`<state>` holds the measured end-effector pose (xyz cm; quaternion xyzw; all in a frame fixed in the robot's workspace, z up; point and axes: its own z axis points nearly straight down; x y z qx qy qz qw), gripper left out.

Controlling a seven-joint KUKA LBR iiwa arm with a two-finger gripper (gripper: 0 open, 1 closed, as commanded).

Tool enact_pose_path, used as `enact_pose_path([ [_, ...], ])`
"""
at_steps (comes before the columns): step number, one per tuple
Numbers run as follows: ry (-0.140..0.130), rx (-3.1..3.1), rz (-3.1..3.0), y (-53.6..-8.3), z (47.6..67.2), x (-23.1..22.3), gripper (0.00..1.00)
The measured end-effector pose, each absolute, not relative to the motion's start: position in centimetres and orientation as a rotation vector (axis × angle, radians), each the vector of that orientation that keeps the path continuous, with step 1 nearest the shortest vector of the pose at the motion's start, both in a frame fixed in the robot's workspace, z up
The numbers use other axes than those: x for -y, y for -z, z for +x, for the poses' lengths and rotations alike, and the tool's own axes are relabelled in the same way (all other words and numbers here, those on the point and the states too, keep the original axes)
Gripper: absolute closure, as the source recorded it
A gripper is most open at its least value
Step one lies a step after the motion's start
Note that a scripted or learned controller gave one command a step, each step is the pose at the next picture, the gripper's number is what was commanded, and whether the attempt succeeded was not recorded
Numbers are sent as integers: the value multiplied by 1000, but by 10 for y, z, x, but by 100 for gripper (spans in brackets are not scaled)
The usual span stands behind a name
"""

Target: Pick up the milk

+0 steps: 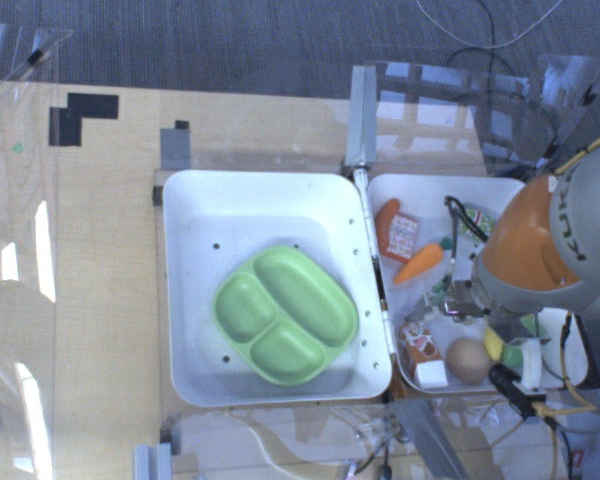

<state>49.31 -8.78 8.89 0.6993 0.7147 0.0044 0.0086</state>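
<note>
White plastic bins sit side by side on a pale wood bench (90,298), seen from above at a slant. L bin (195,268) holds a green divided plate (285,313), tilted, nr its front-right corner. R bin (420,188) holds small items: an orange-red packet (400,234) by the back-left corner, a carrot (420,262) just in front of it, a brown egg-shaped item (467,360) nr the front edge. Milk (427,364), apparently the small carton w/ a white end, lies in the R bin's front-left corner, touching nothing of the robot. Grey arm w/ orange band (535,243) covers the bin's R side; gripper (458,306) hangs over mid-bin, mostly hidden, so can't tell if it's wide or narrow.
</note>
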Motion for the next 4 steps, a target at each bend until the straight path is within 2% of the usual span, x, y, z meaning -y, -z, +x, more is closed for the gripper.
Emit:
enact_pose_path([
  [1,-2,-2119,2316,-183,489,81,0],
  [2,-12,-2156,2278,-88,491,89,0],
  [3,-18,-2158,2270,-97,495,88,100],
  [4,-1,-2224,2217,-183,489,34,100],
])
